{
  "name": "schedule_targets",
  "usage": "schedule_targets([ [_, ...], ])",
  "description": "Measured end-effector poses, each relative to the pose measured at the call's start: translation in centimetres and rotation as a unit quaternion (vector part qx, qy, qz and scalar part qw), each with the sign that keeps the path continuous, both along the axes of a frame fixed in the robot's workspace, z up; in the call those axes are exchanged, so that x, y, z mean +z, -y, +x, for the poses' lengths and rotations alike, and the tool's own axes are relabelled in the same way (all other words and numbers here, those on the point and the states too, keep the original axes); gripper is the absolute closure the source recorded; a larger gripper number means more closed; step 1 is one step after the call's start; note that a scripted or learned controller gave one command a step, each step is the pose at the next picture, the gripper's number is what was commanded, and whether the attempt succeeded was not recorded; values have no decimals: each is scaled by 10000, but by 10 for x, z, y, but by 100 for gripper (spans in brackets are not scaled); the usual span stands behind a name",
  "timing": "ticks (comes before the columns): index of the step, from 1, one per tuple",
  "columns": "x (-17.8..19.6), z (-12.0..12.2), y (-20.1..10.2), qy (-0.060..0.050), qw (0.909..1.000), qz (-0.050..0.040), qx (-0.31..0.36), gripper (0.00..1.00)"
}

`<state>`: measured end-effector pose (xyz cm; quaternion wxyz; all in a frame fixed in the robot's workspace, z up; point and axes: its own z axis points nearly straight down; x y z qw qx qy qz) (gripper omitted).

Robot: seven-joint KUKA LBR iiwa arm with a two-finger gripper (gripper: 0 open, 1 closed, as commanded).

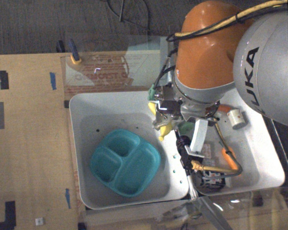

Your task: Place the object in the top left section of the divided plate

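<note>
The smooth teal plate (126,162) with three dips lies in the left white bin (82,139). A yellow thing (165,130) sits at its two o'clock, under the pincer (169,116); I cannot tell its grip.

2 white bins (82,139) side by side; small white cylinder (235,118) (right bin).

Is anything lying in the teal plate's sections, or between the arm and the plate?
Nothing visible. The divided plate lies in the left bin with all three sections bare, and the white floor between it and the arm's wrist holds nothing.
</note>
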<state>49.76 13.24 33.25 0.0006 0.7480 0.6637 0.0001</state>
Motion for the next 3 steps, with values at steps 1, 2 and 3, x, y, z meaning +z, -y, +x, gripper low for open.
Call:
schedule_targets([
  [1, 0, 0, -1, -2, 10000, 0, 7, 0],
  [2, 93, 8, -9, -2, 9783, 2, -2074, 0],
  [3, 102, 80, -58, 0, 9344, 13, -3561, 0],
])
